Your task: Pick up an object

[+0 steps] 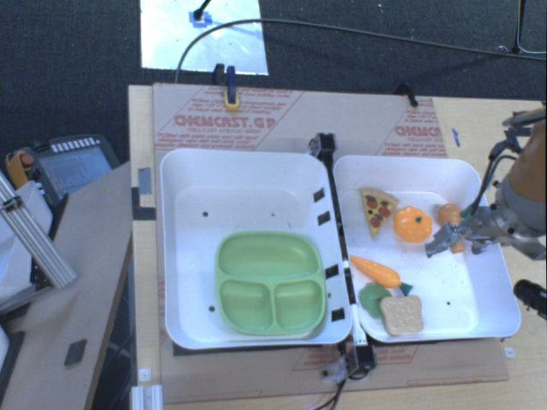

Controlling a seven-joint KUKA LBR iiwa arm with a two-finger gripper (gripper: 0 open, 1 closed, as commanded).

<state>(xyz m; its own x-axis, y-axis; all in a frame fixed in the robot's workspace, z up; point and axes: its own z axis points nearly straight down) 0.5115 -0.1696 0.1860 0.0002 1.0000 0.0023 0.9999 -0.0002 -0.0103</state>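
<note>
The right bin (pixel 479 314) holds several toy foods. A pizza slice (pixel 377 209) lies at its back left, with a round orange fruit (pixel 412 225) beside it. A carrot (pixel 376 271), a green leafy piece (pixel 373 298) and a slice of bread (pixel 401 315) lie along the front left. A small orange piece (pixel 449 214) sits just right of the round fruit. My gripper (pixel 455 239) hangs low over the bin's middle right, directly next to that small piece, and a bit of orange shows beneath it.
The left bin (pixel 188 195) holds a green divided plate (pixel 270 282). A black divider with clips (pixel 332 220) runs between the bins. The arm's body (pixel 523 196) comes in over the right bin's right wall. A tablet (pixel 75 167) and an aluminium rail (pixel 34 237) lie left of the bench.
</note>
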